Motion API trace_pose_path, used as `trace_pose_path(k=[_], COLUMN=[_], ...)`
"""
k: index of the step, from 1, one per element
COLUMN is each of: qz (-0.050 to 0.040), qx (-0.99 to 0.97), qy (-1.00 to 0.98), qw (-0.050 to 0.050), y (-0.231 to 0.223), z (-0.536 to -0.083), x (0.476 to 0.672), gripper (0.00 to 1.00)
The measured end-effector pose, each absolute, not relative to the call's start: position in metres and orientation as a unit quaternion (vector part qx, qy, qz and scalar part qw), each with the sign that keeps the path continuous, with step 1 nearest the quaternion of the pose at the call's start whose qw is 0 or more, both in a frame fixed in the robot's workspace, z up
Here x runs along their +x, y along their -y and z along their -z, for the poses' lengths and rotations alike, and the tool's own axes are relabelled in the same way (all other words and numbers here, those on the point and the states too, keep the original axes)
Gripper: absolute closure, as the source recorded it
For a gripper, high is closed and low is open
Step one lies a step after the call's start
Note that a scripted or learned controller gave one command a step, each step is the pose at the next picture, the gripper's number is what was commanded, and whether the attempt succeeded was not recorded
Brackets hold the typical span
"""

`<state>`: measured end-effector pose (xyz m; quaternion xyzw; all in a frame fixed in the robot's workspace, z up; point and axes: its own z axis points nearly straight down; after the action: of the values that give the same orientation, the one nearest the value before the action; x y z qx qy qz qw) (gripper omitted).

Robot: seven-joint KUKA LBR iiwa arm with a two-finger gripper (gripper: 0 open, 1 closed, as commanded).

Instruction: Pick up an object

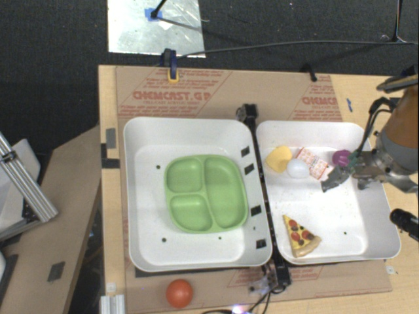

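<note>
Orange ball [179,293] sits outside both bins; I note gripper [337,177] low in right bin [376,237], fingers apart, empty, beside purple piece [342,157], likely approaching.

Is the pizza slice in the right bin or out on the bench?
In: the pizza slice lies flat on the right bin's floor.
</note>
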<state>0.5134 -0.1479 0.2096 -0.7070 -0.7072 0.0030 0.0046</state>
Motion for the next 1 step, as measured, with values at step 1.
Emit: trace_pose_path(k=[1], qz=[0.0004], qx=[-0.706], qy=[0.708], qw=[0.000], y=[0.1476], z=[-0.2156], x=[0.5162], gripper=[0.00])
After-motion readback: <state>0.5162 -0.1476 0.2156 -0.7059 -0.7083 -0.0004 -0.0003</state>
